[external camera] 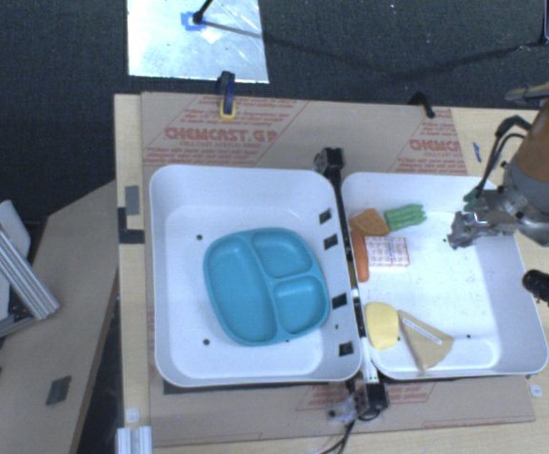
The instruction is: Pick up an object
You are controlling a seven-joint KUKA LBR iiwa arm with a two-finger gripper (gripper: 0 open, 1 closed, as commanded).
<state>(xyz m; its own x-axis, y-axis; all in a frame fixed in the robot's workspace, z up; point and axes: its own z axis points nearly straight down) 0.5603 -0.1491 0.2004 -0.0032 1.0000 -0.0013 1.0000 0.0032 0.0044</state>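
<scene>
1. Hand (pixel 466 227): hanging over the right bin (pixel 511 291) at about 2 o'clock of its floor, above bare white plastic; carrying nothing visible between its tips; too small and dark to tell whether released or clenched.
2. Arm (pixel 544 159): reaching in from 3 o'clock, orange band sitting above the wrist.
3. Candidate things for picking, all lying along the right bin's 9 o'clock side, well apart from the hand:
   - green piece (pixel 405 217), lying at 10 o'clock, touching or just beside the orange piece (pixel 370 222);
   - red-and-white checked packet (pixel 386 252), lying just below those two;
   - thin orange stick (pixel 362 258), lying along the divider wall at 9 o'clock;
   - yellow lump (pixel 381 324), sitting at 7 o'clock;
   - pale wedge (pixel 428 340), lying just beside the lump toward 6 o'clock.
4. Left bin (pixel 175 206): holding a blue compartment tray (pixel 265 284) near centre, lying flat, probably serving as a drop spot.
5. Table (pixel 284 121): bearing both bins side by side, keeping each within the arm's reach.
6. Judged status: nothing yet picked; hand needing to travel toward 9 o'clock before descending; crowding against the wall likely making a clean grasp harder.
</scene>
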